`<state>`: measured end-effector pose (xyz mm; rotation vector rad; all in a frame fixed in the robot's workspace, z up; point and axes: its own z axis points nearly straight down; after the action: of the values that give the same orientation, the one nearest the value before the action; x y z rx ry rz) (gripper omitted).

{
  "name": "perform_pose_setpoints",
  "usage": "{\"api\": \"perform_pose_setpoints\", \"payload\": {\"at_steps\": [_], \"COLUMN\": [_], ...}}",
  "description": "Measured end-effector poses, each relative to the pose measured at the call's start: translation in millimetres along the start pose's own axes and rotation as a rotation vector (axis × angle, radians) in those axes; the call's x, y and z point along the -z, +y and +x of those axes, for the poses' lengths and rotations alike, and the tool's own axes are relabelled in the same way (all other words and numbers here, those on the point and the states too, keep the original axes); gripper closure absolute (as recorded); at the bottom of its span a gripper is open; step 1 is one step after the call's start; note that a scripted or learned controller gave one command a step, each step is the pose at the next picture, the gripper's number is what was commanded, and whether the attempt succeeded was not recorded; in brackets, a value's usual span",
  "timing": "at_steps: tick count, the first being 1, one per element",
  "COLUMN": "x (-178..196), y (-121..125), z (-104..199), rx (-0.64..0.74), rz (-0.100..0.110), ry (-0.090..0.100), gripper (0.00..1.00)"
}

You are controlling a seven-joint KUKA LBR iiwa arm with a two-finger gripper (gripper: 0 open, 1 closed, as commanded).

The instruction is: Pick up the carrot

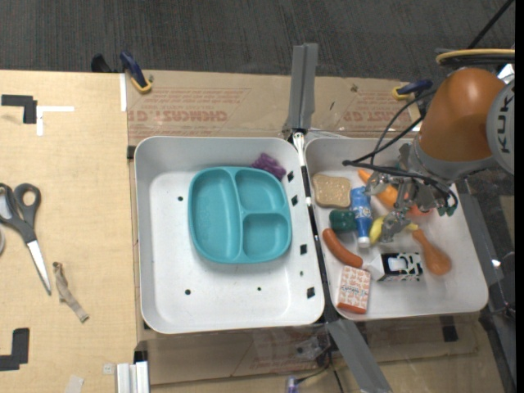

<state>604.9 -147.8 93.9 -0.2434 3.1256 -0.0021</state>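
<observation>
The pincer (399, 211) hangs low over the middle of the right bin (467, 297), under the arm's orange band (458, 113). Cables and metal parts crowd it, so whether it is apart or together cannot be told, and nothing can be confirmed in its grip.

The carrot (432, 252) lies just below the pincer, slanting toward the bin's right edge, thick end lowest. Just beside it, toward the near edge, stands a small black-and-white carton (401, 266). A blue-capped bottle (362, 215) and a green item (343, 219) lie at the pincer's left, with a slice of bread (332, 191) toward the far left corner. A sausage (341, 247) and a red-and-white box (354, 290) occupy the near left corner.

The left bin (164, 301) carries a teal divided plate (241, 215) at its middle and a purple item (269, 164) at its far edge.
</observation>
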Motion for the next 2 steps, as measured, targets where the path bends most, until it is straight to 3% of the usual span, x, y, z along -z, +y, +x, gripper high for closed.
{"api": "perform_pose_setpoints", "payload": {"at_steps": [1, 2], "x": [0.7, 11.7], "y": [3.3, 2.7], "z": [-30.7, -32.4], "rx": [0.246, 0.244], "rz": [0.000, 0.003], "ry": [-0.002, -0.008], "gripper": [0.00, 1.00]}}
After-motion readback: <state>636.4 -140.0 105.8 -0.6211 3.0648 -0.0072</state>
